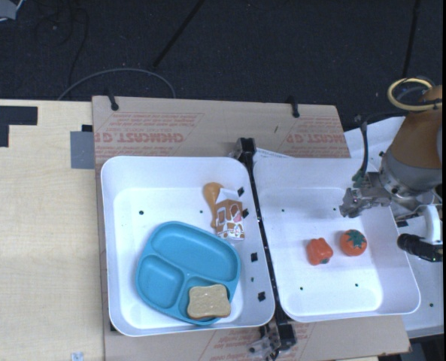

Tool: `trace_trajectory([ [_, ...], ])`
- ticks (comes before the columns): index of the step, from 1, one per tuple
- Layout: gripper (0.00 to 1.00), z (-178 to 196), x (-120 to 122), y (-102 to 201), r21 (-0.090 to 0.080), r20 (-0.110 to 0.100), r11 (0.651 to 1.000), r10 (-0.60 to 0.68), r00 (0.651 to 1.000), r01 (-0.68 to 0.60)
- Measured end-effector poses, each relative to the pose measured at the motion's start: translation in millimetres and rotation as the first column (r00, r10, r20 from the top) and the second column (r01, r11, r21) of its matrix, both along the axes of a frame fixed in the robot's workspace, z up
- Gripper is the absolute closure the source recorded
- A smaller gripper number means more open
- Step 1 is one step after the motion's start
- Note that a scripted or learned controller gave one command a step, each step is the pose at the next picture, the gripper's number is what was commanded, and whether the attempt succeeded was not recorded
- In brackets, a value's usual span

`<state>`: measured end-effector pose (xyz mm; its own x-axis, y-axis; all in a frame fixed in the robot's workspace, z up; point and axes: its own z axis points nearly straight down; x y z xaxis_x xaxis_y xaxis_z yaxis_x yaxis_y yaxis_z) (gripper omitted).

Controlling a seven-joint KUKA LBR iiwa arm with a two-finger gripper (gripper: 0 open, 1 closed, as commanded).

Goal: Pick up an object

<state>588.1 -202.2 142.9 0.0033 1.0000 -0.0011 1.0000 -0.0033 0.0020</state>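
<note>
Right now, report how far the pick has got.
Done: the arm has reached over the right bin. In hand: nothing shows between the fingers of the gripper, which sits above and apart from the orange tomato and red pepper. Left: descend, grasp one, lift.

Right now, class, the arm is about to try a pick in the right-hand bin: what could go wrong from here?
1. The red pepper and the orange tomato lie close together in the right bin; a reach for one may knock the other away.
2. Both look rounded, so they might roll or slip from a pinch.
3. The gripper sits above and apart from both, so a straight descent would probably meet bare floor.
</note>
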Motion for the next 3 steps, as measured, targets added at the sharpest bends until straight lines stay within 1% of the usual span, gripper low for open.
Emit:
trace_trajectory([
  [2, 1.00, 111.4, 16.1, 13.7, 0.000, 0.002, 1.000, 0.006, 1.000, -0.006],
  [3, 1.00, 99.9, 26.2, 69.9, 0.004, -0.005, 1.000, 0.008, 1.000, -0.008],
])
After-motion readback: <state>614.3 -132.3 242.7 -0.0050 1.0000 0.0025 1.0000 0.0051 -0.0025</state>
